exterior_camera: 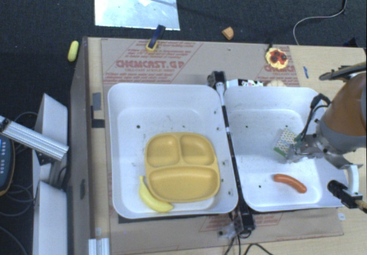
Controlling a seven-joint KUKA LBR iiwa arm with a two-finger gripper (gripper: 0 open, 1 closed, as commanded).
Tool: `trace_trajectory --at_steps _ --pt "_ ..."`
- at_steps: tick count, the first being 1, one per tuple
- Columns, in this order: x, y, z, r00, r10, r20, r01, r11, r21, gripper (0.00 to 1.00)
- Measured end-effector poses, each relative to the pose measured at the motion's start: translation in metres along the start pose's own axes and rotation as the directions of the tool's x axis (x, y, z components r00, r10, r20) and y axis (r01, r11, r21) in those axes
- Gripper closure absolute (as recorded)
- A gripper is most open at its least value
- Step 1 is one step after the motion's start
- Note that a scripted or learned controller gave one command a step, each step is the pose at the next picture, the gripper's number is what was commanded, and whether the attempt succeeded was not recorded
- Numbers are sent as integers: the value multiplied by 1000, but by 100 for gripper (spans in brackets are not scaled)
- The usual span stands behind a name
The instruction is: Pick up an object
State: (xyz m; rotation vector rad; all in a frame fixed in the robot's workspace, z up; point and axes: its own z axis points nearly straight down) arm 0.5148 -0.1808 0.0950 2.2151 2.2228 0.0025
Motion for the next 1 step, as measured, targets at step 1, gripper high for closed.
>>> trace_trajectory --at_steps 1 --pt "-23 -23 -34 1000 3 0 -3 1000 1 100"
